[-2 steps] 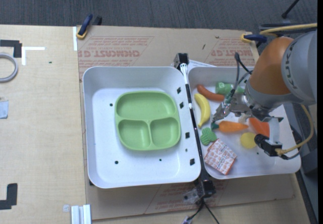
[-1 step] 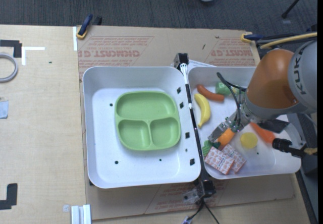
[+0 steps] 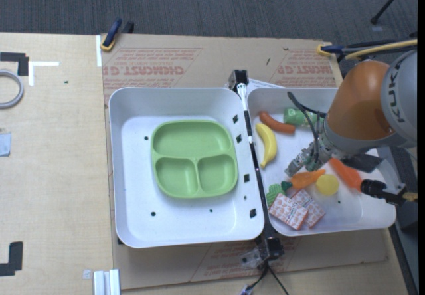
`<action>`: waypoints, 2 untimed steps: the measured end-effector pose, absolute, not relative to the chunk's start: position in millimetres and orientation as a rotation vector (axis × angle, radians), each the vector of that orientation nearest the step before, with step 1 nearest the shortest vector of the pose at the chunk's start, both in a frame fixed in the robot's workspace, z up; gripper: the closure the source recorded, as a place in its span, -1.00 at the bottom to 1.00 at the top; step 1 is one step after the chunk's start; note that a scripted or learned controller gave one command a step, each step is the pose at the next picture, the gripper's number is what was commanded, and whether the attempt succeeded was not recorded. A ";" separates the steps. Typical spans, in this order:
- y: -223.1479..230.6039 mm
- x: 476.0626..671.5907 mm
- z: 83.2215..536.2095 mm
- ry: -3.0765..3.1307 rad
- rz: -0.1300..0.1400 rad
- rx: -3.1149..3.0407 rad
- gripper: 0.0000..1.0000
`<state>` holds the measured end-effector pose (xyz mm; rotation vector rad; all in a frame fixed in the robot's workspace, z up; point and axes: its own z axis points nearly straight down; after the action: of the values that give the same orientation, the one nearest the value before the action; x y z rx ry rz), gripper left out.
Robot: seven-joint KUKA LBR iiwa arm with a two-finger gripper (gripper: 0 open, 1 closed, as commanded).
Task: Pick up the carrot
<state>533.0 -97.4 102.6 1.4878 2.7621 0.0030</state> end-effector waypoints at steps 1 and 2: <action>-97.3 532.9 102.6 2.763 0.003 1.487 -1.00; -110.0 512.2 92.4 2.427 0.002 1.991 -1.00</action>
<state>512.2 -110.0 92.4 1.9915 2.4275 0.0018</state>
